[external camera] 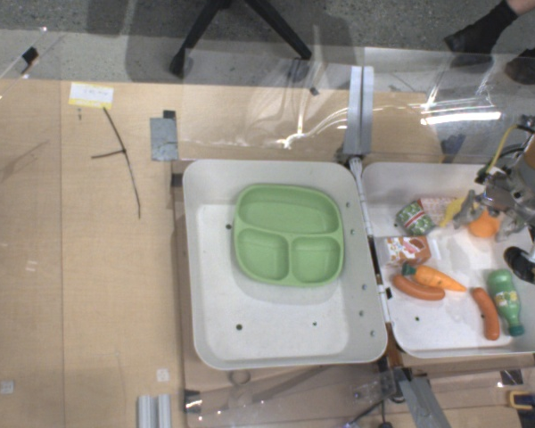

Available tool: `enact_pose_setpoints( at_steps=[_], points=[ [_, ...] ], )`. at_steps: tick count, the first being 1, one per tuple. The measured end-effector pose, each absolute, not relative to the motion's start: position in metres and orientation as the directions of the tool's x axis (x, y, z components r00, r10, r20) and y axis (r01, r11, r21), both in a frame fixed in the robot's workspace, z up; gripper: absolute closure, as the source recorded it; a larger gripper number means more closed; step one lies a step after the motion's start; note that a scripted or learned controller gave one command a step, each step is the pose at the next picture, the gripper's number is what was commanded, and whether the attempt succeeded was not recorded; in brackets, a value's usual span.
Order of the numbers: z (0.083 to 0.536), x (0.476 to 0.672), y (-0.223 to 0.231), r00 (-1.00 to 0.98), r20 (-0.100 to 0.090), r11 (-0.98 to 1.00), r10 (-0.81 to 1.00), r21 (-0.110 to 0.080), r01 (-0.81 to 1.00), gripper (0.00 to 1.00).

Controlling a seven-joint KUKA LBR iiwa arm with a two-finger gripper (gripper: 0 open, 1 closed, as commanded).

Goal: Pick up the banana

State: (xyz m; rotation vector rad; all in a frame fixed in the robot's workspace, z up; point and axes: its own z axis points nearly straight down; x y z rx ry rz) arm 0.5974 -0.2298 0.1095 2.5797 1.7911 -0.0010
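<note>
Closest to the camera, some metal fittings point(394, 390) are seen at the near edge of the surface point(62, 266), below the seam between the two bins. The gripper point(494, 196) is found at the far right of the right bin point(446, 346), low over its far half, at the end of the arm point(530, 163) that reaches in from the right. Whether the gripper is wide or narrow cannot be told, as it is dark and partly blurred against the arm. Nothing can be made out within it.

Just beside the gripper, on its near side, a small orange point(484, 226) is seen. The banana point(456, 209), a small yellow piece, lies just left of the gripper and the orange, on the floor of the right bin, and contact with the gripper cannot be judged. A green and red packet point(415, 217) is placed to the left of the banana, near the bin's left wall.

Nearer the camera, a carrot point(439, 280) is laid slantwise, with a red sausage point(416, 289) touching it on the near side. A second sausage point(489, 315) and a green bottle point(506, 302) are set side by side toward the near right corner.

The left bin point(276, 337) is occupied by a green divided plate point(288, 234), which lies flat in its far half. Beyond the bins, a yellow label point(91, 94) is stuck to the surface at the far left, and the base of a black office chair point(241, 7) is seen on the floor.
</note>
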Motion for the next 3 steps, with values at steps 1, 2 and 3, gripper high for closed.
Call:
enact_pose_setpoints(
  at_steps=[1, 2, 3],
  points=[
    [0.094, 0.662, -0.216, 0.574, -0.006, -0.574, 0.819, -0.004, 0.819, 0.00],
    [0.121, 0.571, -0.237, 0.584, -0.002, -0.584, 0.812, -0.001, 0.812, 0.00],
    [0.108, 0.619, -0.230, 0.605, -0.002, -0.605, 0.796, -0.003, 0.796, 0.00]
  ],
)
